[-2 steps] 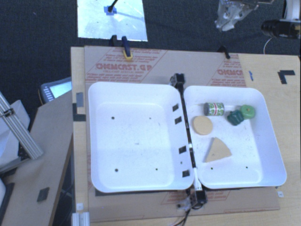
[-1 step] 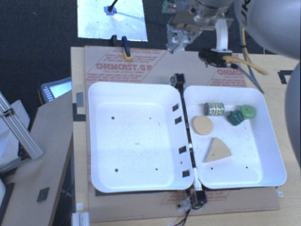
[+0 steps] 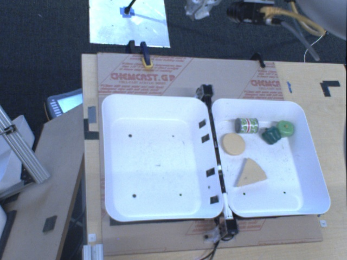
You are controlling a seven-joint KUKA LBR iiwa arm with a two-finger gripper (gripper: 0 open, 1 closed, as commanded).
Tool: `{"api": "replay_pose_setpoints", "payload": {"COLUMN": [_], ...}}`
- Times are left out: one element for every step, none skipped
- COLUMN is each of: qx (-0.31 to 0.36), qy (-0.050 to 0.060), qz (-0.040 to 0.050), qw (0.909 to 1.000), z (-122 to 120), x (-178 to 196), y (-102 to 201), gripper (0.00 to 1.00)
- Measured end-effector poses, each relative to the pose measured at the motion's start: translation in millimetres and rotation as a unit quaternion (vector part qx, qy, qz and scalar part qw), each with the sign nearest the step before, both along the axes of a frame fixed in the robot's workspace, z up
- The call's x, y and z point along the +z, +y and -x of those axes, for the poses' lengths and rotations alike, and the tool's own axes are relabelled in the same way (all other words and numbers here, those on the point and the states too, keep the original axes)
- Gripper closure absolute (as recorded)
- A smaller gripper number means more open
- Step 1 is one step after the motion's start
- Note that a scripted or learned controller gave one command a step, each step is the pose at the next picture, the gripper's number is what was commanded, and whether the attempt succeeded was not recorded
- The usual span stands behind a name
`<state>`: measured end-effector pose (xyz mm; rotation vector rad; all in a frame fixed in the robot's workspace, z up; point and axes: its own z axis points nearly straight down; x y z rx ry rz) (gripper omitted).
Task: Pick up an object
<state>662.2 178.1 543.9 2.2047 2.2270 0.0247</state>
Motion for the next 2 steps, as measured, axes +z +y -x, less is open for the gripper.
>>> {"api": "replay_pose_setpoints", "payload": {"qx": [-0.001,-0.001], "qy": [0.01,0.012], "qz": [0.0027,0.0032], "qw": [0.9999,0.9999], "z": [-5.7,104.9], "x": [-82.4,-132.9], "y": [58.1,57.7], "gripper": [1.0,1.0]}}
